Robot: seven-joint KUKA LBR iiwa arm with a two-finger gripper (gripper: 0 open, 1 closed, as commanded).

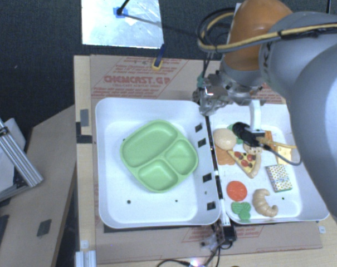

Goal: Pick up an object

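The pick looks barely begun. The pincer (206, 105) hangs over the back edge of the divide between the two bins, and whether it is released or clenched cannot be told from this angle; nothing can be seen caught in it. The candidate objects all lie on the floor of the right bin (295, 206): a pale rounded piece (224, 139), a pizza slice (247, 161), a red disc (237, 190), a croissant (264, 202), a patterned block (279, 177) and a green piece (240, 210). The left bin (112, 127) carries a green divided plate (159, 156). Choosing, descending, closing and lifting all appear left to do.
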